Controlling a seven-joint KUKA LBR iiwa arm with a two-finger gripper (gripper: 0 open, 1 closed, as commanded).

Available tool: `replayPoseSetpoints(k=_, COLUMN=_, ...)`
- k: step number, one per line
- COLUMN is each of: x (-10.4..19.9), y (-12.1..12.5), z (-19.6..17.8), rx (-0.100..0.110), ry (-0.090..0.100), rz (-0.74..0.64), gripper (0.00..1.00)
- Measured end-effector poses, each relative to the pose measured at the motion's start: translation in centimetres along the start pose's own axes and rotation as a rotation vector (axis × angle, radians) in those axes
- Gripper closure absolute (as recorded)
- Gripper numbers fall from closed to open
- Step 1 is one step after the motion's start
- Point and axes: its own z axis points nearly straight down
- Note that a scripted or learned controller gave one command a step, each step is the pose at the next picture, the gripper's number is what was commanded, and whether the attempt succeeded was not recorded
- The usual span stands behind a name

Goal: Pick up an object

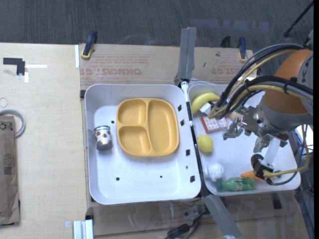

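Since the arm reaches in from the right, its gripper (247,127) hangs over the R bin (234,156), grip state can't tell, w/ red-and-white box (215,124) & lemon (205,143) nearest, prob. the easiest picks, neither lifted.

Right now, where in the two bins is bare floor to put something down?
Left bin: bare along its near wall, below the yellow plate and can. Right bin is crowded: banana, lemon, green bottle, arm above.
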Motion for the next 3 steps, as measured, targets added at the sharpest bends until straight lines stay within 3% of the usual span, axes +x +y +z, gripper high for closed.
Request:
replayPoseSetpoints(k=1, x=-8.4, y=1.4, z=4.3, rx=0.002, ry=0.001, rz=0.021, gripper=0.00)
replayPoseSetpoints(k=2, x=-2.8, y=-1.5, z=10.1, rx=0.003, ry=0.001, rz=0.199, gripper=0.00)
replayPoseSetpoints(k=3, x=-9.9, y=2.2, z=5.1, rx=0.001, ry=0.002, rz=0.275, gripper=0.00)
